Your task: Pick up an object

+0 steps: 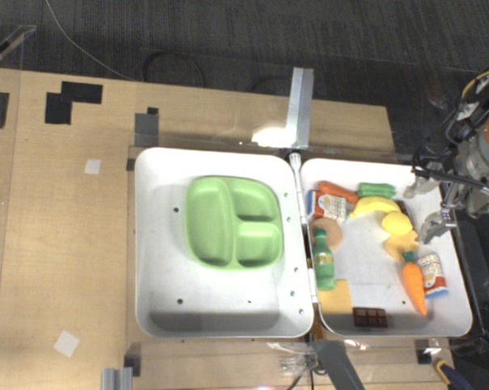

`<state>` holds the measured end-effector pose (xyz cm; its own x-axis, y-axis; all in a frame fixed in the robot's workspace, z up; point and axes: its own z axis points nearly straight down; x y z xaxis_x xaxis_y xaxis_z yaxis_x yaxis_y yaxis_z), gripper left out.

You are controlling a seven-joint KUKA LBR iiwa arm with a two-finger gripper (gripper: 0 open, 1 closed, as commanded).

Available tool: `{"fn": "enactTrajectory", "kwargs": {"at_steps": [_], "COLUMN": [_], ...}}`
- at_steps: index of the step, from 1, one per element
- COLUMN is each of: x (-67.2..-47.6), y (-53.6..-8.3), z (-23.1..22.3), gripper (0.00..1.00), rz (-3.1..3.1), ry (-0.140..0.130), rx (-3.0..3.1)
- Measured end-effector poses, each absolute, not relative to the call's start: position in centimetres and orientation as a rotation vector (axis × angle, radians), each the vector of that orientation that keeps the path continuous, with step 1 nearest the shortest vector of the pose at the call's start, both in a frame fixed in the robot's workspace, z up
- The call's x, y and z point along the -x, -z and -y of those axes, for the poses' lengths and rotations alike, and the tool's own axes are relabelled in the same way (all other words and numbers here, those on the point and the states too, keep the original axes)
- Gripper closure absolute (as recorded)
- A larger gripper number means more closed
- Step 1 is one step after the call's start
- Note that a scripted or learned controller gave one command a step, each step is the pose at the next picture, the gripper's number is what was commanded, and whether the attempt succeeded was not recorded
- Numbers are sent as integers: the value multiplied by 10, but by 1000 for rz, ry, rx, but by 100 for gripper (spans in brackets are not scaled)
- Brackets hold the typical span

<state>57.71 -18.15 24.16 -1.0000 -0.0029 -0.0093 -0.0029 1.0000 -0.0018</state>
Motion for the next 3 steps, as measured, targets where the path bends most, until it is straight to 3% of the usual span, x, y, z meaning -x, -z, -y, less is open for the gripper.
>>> {"fn": "enactTrajectory", "kwargs": {"at_steps": [1,2,3], "x": [-505,-498,-499], "y": [-94,-91,-91], "z": [172,164,176], "gripper": [0,0,0], "rz": [-3129,-3115,-3099], "ry": [4,14,8], "rx": [74,150,372]}}
